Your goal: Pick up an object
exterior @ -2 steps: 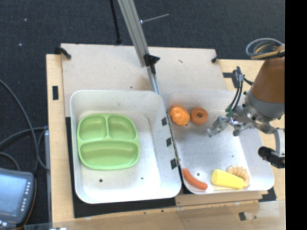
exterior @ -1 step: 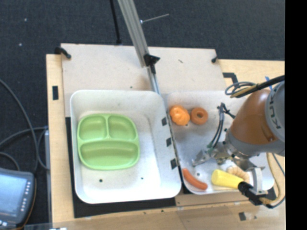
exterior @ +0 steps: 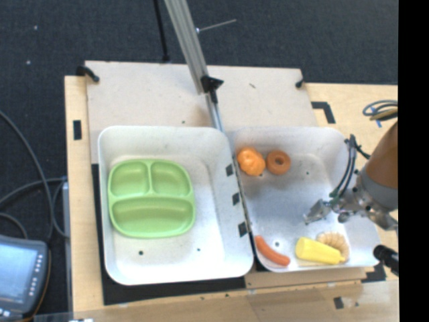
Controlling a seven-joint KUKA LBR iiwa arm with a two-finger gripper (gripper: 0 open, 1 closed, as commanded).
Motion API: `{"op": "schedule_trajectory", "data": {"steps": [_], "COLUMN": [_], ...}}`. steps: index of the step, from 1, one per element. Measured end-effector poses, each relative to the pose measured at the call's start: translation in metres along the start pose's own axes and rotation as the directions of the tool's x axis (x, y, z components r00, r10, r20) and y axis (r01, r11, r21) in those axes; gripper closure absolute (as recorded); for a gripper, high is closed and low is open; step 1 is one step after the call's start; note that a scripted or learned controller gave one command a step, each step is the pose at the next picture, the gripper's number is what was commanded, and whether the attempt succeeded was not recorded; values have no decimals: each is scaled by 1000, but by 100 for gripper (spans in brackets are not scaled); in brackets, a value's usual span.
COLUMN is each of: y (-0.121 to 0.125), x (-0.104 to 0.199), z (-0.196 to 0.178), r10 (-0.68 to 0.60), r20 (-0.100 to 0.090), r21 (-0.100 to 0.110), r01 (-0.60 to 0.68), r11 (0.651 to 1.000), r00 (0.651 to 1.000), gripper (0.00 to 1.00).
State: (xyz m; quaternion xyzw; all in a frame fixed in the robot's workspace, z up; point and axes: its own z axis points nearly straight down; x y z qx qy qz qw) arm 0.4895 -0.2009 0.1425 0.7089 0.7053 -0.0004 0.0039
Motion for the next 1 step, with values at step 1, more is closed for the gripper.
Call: {"op": "schedule_trajectory", "data": {"steps": [1], "y": [0], "x": [58], "z": [43], "r10": [-10], "r20": [-6], "r21": [4], "r01": [10], "r11": [1000], "r00": [1000], "gripper": [0]}}
